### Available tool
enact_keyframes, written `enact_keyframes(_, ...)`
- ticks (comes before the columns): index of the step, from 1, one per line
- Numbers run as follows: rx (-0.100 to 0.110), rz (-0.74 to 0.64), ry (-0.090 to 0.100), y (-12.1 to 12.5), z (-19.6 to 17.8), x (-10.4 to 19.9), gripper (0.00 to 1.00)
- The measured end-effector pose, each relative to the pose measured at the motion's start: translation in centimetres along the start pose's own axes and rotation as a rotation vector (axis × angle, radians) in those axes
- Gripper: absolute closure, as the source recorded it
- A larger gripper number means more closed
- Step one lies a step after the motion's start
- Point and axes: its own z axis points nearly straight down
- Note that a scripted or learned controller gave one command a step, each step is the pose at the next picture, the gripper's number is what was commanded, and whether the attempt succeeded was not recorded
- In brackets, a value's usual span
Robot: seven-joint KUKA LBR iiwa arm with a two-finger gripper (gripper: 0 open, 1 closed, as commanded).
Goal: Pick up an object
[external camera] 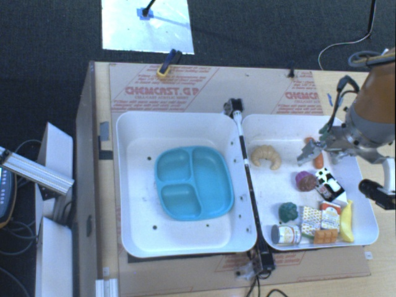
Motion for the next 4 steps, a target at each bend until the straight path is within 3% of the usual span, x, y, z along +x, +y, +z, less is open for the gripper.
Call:
enact_keyframes(1,0.0,0.001,0.0,-5.0,12.8,1.4,0.0)
enact_keyframes(2,0.001,0.0,0.002,-6.3,11.7,3.9,0.0)
enact_keyframes(4,-0.002,0.002,0.0,-6.3,9.5,2.0,0.0)
